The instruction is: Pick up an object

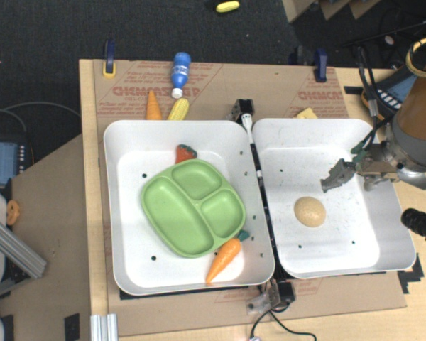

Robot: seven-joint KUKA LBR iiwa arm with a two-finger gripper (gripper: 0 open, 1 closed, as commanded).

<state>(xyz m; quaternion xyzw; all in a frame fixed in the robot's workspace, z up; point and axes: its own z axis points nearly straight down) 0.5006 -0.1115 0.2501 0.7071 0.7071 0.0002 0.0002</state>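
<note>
1. I see the gripper point(339, 176) over the right bin point(383, 254), its dark metal fingers spread with nothing between them.
2. A smooth, tan, egg-shaped object point(310, 212) lies on that bin's floor, just below and left of the fingertips, apart from them.
3. In the left bin point(121, 212), a glossy green three-compartment plate point(193, 207) sits beside an orange plastic carrot point(224, 258).

Worktop point(92, 190), cardboard-topped, w/ two white bins: left bin point(121, 212), right bin point(390, 240) touching it. Behind left bin: blue-white bottle point(179, 73), corn point(178, 109), carrot point(153, 106).
</note>
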